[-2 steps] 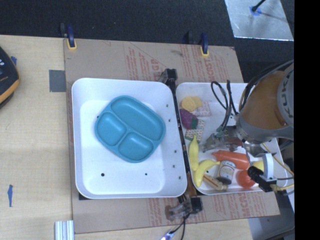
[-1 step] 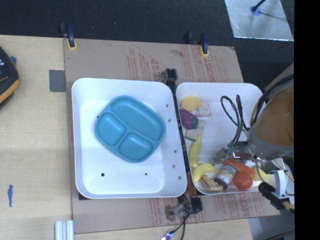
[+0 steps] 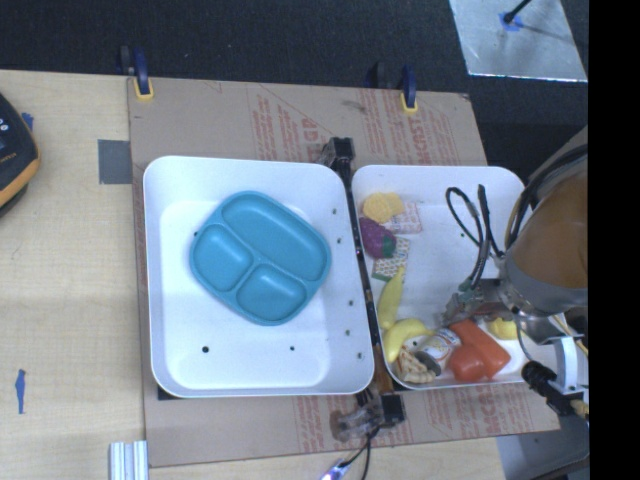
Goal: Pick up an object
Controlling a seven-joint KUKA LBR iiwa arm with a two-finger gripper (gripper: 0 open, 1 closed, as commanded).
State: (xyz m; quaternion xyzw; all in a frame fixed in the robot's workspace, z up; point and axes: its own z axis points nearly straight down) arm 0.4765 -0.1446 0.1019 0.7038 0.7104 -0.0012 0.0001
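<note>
Gripper (image 3: 478,308): you cannot tell its state, since the wrist is covering it. It is hanging low in the right bin (image 3: 440,180), over the orange object (image 3: 478,356), with the arm (image 3: 555,238) reaching in from the right.

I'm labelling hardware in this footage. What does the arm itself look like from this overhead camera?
The arm shows as a bulky rounded body at the right bin's far side, with an orange band blending into grey casing beneath. Thin black cables loop out from it over the bin. Lower down are white and black fittings. It is blurred, so no markings can be read.
</note>
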